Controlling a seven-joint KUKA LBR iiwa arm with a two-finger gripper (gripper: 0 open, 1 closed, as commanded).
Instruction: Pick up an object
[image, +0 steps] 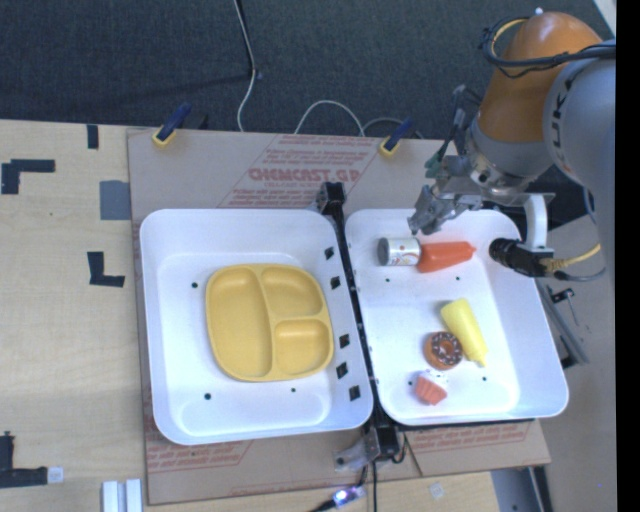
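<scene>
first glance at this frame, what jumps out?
The yellow tray, alone in the left bin, grabs the eye first. Next, the arm's orange band at upper right, with the end effector hanging over the right bin's far edge beside a small can and an orange carrot. Nearer the camera lie a yellow cone, a donut and a cupcake.

Yellow divided tray (268, 322) in L bin (160, 300).

High slanted overhead of both bins (160, 330)
</scene>
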